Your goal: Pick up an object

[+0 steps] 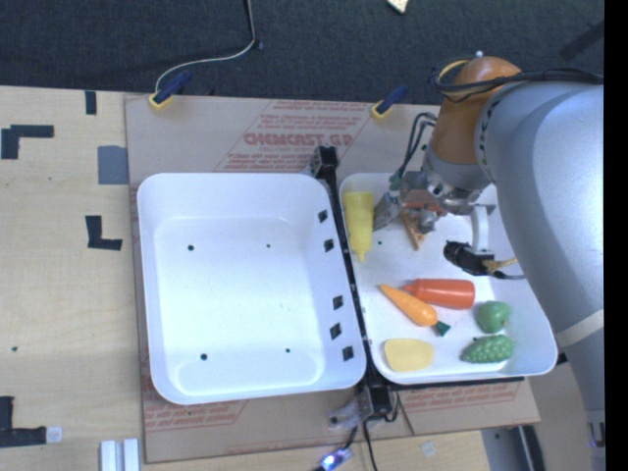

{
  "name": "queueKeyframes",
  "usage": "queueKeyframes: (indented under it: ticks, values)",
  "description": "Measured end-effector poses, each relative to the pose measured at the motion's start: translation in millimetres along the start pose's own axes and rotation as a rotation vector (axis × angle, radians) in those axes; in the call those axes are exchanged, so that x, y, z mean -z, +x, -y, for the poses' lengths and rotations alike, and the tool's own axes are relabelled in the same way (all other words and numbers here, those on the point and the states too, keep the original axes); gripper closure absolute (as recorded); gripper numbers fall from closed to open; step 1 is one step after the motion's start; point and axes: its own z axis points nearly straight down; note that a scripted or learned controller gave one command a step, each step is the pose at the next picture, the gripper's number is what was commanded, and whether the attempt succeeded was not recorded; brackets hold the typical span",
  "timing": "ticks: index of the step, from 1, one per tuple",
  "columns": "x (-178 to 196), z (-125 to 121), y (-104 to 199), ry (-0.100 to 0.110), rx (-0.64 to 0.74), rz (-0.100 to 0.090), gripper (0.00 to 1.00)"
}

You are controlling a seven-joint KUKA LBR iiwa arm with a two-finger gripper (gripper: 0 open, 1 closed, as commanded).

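**Gripper low in the right bin, no catch visible yet**

The arm [549, 165] comes in from three o'clock and its gripper [412, 214] hangs over the upper part of the right bin [530, 356], towards twelve o'clock of that bin. The finger area is dark and cluttered; a brownish piece sits at the tips, but whether the fingers are spread or closed, or whether anything lies between them, I cannot tell from this view.

Candidates for the pick all lie in the right bin. A yellow corn cob [357, 222] rests along the bin's left wall at about nine o'clock of the gripper, just beside it. A red pepper [444, 291] and an orange carrot [409, 304] lie touching each other at about six o'clock of the gripper. Further towards the bin's lower edge sit a yellow lemon-like piece [406, 354], a small green pepper [493, 315] and a green bumpy toy [488, 349]. The left bin [157, 199] is to the nine o'clock side, across the divider.

My judgement: the step in hand is the descent and closing on something near the tips. To do it well, the fingers should straddle one item only, with the corn cob the nearest clean target; approaching across its narrow width, away from the wall, would leave room for both fingers. The pepper and carrot touch, so a grab there risks pinching both or nudging one aside.
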Motion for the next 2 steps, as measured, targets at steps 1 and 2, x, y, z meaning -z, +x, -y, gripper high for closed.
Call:
queueKeyframes:
  ticks: [1,2]
  values:
    - [4.1,16.5,2.9,-0.039,0.002,0.001,0.0]
    - [3.3,12.7,5.3,-0.03,-0.001,0.008,0.0]
